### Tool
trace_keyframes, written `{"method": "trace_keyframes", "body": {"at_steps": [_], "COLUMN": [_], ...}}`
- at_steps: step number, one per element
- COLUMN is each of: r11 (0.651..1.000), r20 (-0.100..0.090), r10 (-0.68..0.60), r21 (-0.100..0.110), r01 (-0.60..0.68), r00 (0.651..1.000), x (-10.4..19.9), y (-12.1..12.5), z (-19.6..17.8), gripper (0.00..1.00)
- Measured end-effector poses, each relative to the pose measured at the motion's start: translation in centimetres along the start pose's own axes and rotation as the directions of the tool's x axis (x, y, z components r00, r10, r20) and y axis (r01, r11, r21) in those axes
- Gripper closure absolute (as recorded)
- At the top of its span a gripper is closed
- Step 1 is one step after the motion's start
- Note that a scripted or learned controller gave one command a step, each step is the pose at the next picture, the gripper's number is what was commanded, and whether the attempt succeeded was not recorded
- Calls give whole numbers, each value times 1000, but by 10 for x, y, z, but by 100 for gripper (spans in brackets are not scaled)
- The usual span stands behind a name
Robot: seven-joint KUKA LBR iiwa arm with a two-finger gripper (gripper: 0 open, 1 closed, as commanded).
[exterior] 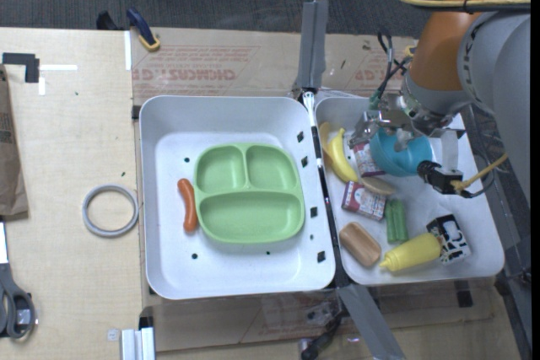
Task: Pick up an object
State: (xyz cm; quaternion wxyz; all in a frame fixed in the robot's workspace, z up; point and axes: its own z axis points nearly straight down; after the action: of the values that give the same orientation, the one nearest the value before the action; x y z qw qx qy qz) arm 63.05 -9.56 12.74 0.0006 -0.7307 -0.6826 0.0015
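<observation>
In the right bin (481, 261) lie a yellow banana (337, 154), a blue rounded toy (402, 154), a small red and white carton (363, 198), a green block (396, 220), a tan bread roll (361, 244), a yellow squeeze bottle (412, 252) and a black and white piece (448, 237). My gripper (374, 129) hangs low over the bin's far part, between the banana's top end and the blue toy, close to both. The wrist hides part of the blue toy.
The left bin (160, 265) holds a green divided plate (250, 193) and an orange sausage-shaped toy (187, 204) beside it. A grey tape ring (110, 209) lies on the bench to the left. A grey post (313, 42) stands behind the bins.
</observation>
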Motion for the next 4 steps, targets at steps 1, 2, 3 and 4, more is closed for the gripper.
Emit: {"method": "trace_keyframes", "body": {"at_steps": [1,2,3,4], "r11": [990,990,985,998], "r20": [2,1,1,0], "r10": [-140,-139,-171,-69], "r21": [-7,-5,-3,-7], "r01": [140,139,171,69], "r00": [990,990,985,998], "x": [-20,-7,-25,-17], "y": [31,30,30,31], "z": [33,33,-50,33], "gripper": [0,0,0,0]}}
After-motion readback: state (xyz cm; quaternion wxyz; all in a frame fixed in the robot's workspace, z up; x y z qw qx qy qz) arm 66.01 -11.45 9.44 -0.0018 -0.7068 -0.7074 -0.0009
